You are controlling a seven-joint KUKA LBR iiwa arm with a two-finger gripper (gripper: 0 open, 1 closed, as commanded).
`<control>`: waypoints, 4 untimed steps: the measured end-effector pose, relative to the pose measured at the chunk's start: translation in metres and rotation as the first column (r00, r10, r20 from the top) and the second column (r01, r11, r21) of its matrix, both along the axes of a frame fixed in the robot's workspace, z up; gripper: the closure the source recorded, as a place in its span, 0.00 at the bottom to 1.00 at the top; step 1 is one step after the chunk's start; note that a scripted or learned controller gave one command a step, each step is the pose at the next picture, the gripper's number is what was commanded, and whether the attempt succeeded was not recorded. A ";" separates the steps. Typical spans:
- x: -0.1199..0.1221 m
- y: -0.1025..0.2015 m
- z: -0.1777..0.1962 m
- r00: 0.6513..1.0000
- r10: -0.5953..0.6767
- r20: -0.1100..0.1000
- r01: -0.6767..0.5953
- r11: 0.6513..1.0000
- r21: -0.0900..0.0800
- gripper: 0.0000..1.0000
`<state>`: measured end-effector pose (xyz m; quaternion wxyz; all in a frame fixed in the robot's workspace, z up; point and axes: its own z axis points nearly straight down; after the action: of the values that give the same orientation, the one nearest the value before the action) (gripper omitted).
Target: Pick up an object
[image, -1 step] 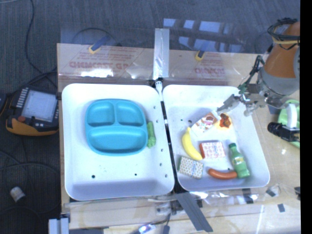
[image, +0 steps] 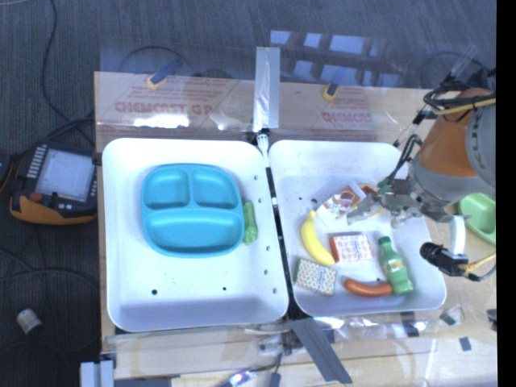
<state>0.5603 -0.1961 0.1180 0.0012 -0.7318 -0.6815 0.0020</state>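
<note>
Glossy blue sectioned plate [image: 192,210] lies beside a curved yellow banana [image: 315,241].

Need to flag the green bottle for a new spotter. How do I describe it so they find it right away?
Start at the right-hand white bin, the one crowded with small items. Look along its near right side: the green bottle lies there, just above the red sausage-shaped piece and right of the red-and-white box. It is that bin's only green item.
</note>
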 end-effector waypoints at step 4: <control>-0.066 0.097 -0.026 0.944 -0.330 0.005 0.330 0.944 -0.001 0.00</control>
<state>0.4945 -0.0987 0.0923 -0.0009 -0.8354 -0.5496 0.0006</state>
